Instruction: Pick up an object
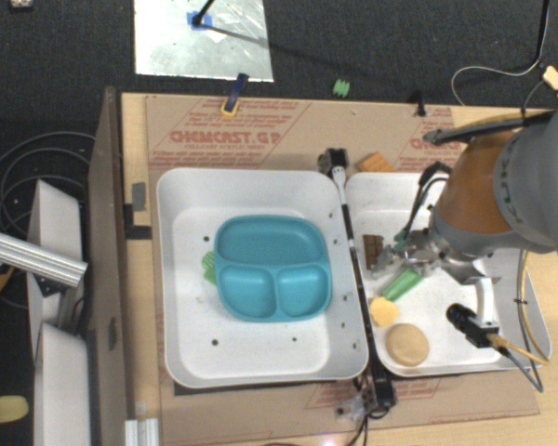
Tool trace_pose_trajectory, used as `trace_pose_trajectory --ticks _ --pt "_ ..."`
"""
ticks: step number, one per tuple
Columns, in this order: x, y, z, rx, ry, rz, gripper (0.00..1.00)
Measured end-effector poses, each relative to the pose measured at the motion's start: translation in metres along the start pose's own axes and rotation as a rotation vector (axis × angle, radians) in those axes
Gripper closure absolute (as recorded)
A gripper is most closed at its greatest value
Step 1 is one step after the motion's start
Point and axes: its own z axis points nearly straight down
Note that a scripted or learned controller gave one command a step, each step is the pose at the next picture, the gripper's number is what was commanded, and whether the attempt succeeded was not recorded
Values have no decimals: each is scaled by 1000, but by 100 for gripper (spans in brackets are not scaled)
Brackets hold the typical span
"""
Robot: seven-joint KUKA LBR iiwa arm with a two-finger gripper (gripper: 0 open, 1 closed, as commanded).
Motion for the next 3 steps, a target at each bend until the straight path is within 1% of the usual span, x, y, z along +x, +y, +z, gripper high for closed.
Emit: trace_pose_trajectory --ticks 1,2,3 --pt "-34 69 -1 -5 -3 0 0" --pt "-1 -9 1 10 3 5 0" --pt "-2 -5 -10 1 1 3 100"
